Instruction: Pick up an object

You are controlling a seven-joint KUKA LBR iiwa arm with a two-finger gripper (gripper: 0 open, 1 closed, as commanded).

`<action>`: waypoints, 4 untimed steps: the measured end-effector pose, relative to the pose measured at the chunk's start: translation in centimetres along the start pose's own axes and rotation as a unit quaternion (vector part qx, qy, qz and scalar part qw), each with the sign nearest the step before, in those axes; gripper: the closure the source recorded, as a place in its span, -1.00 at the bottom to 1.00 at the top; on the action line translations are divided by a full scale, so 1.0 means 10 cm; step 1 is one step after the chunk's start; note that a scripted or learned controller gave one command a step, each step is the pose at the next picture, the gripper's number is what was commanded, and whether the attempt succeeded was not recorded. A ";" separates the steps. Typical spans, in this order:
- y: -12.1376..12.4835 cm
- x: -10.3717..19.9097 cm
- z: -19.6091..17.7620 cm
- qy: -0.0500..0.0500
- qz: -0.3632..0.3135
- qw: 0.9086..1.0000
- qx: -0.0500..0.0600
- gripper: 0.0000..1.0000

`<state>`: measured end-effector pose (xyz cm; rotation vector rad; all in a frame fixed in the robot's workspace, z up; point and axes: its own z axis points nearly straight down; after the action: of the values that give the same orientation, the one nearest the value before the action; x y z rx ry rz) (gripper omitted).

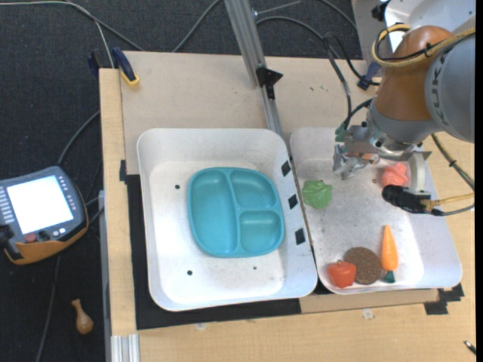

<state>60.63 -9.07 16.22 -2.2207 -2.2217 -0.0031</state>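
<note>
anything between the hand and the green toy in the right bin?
Nothing. In the camera view, just bare white bin floor separates the hand from the green toy, which sits lower-left of it.

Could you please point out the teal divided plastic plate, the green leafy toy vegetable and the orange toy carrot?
Teal divided plastic plate [235, 211]: camera view, on its middle ridge.
Green leafy toy vegetable [317, 194]: camera view, on its centre.
Orange toy carrot [389, 249]: camera view, on its mid body.
</note>
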 end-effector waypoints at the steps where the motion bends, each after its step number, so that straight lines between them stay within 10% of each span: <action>1: -0.03 -0.05 -0.62 -0.001 0.000 1.000 -0.003 1.00; 2: -0.02 -0.05 -0.84 -0.001 0.000 1.000 -0.002 1.00; 4: 0.07 1.20 -0.75 0.001 -0.003 1.000 0.001 1.00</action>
<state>61.36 2.91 23.69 -2.2119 -2.2269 -0.0023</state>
